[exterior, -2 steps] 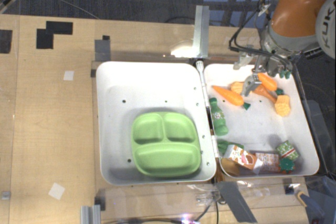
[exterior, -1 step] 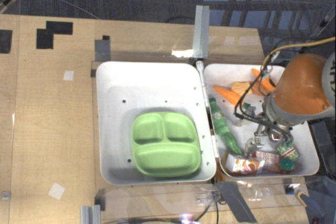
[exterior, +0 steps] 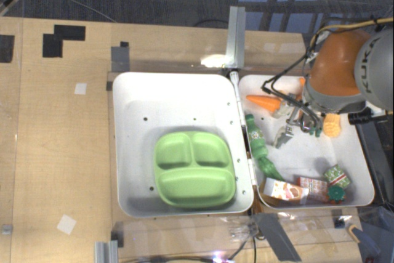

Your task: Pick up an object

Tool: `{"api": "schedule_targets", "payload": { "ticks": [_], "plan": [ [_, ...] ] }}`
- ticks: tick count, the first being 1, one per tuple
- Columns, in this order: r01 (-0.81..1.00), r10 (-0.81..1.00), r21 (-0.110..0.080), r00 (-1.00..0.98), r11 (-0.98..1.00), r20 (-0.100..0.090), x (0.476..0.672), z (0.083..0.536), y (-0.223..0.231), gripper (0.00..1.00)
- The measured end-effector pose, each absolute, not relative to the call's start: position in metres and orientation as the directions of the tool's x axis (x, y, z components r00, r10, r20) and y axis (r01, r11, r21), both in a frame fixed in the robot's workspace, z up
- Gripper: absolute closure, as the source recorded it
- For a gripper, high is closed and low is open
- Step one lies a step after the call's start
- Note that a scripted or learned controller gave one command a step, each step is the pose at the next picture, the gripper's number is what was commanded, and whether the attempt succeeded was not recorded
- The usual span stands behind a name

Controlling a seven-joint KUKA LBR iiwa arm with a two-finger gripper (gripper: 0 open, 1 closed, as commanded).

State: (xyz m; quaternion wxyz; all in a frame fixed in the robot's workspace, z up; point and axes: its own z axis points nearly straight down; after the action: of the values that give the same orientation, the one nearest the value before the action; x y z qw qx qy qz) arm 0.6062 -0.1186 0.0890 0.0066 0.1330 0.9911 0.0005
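My gripper (exterior: 300,130) hangs over the upper middle of the right bin (exterior: 363,160), under the orange band of the arm (exterior: 335,64). Its two fingers look spread apart, with only bare bin floor between them. An orange carrot (exterior: 263,102) lies just left of it, near the bin's far edge. A small orange fruit (exterior: 332,125) sits close on its right. A long green vegetable (exterior: 258,148) runs along the bin's left wall. Along the near wall lie a flat snack packet (exterior: 286,190), a red and white packet (exterior: 313,183) and a green patterned box (exterior: 337,177).
The left bin (exterior: 135,108) holds a green divided plate (exterior: 194,169) in its near half. A metal post (exterior: 236,40) stands behind the divider between the bins. Black cables (exterior: 286,80) loop off the wrist above the carrot.
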Motion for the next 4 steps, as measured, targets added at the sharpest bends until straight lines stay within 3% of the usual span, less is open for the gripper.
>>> {"api": "schedule_targets", "payload": {
  "ticks": [1,2,3,4],
  "plan": [
    [0.257,0.257,0.004,-0.966,0.966,-0.027,0.611,0.103,-0.117,1.0],
    [-0.089,-0.089,-0.002,-0.996,0.996,-0.011,0.608,0.154,-0.137,1.0],
    [-0.475,-0.475,-0.004,-0.88,0.88,-0.009,0.584,0.191,-0.126,1.0],
    [-0.422,-0.422,-0.001,-0.907,0.907,-0.011,0.608,0.229,-0.031,1.0]
  ]
}}
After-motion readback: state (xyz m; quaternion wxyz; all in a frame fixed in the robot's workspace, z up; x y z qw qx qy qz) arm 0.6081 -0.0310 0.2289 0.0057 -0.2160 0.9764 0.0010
